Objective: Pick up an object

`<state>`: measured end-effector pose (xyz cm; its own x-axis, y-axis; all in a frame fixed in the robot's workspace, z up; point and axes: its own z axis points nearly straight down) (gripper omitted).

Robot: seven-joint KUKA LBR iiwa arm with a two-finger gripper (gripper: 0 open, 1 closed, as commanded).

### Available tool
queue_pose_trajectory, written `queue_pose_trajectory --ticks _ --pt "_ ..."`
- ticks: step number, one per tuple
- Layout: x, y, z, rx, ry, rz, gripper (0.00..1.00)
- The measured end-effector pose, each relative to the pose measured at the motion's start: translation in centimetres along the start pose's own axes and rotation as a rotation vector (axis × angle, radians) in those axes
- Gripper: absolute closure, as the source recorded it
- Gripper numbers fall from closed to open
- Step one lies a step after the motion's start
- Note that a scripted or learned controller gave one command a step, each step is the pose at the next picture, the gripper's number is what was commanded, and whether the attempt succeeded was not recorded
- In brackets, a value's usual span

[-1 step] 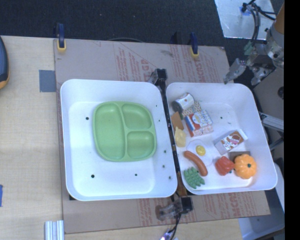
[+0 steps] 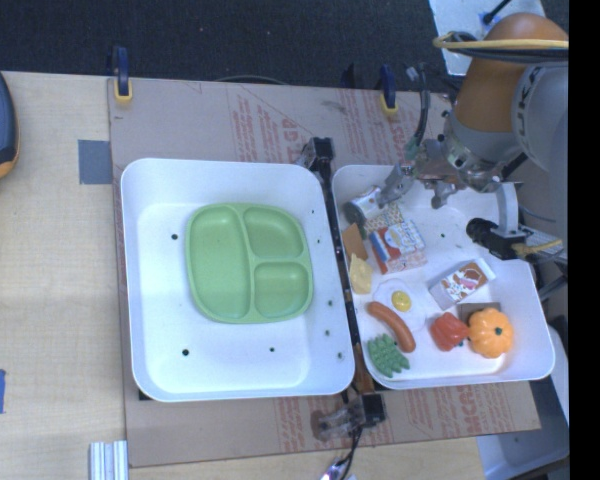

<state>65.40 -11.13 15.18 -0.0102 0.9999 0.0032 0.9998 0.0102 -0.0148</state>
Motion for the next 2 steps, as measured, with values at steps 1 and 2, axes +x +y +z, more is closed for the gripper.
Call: queue_pose_trajectory --ticks 1,2 --pt "0.7 -5.2 5.9 -0.021 -0.01 0.004 0.0" --pt "0.4 -4.9 4.4 -0.025 -0.011 0.005 1.0"
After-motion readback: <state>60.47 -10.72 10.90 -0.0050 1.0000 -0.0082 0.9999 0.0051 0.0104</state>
